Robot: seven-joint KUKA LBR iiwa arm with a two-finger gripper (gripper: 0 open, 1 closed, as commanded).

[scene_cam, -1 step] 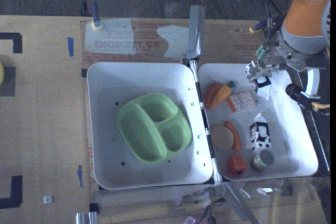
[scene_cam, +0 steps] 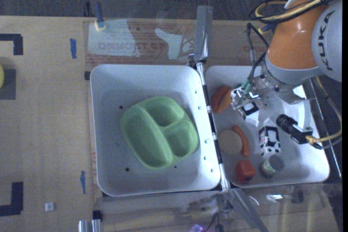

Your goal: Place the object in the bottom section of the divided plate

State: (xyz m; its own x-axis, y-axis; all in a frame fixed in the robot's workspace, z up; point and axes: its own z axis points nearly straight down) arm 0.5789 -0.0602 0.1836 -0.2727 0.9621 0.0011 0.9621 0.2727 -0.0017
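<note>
A green divided plate [scene_cam: 126, 117] lies in the left bin [scene_cam: 109, 84], with three sections. My gripper [scene_cam: 246, 102] hangs over the upper left part of the right bin [scene_cam: 318, 163], under the orange wrist band. Just left of it lies an orange rounded object [scene_cam: 221, 99]. Below it are a tan round piece with an orange strip [scene_cam: 234, 140], a red object [scene_cam: 244, 170], a black and white small item [scene_cam: 269, 139] and a small grey can [scene_cam: 271, 165]. I see nothing held in the gripper.
A metal divider rail [scene_cam: 209, 117] runs between the two bins. Cables and a black connector [scene_cam: 291, 129] hang from the arm over the right bin. Wooden bench with blue tape marks lies to the left.
</note>
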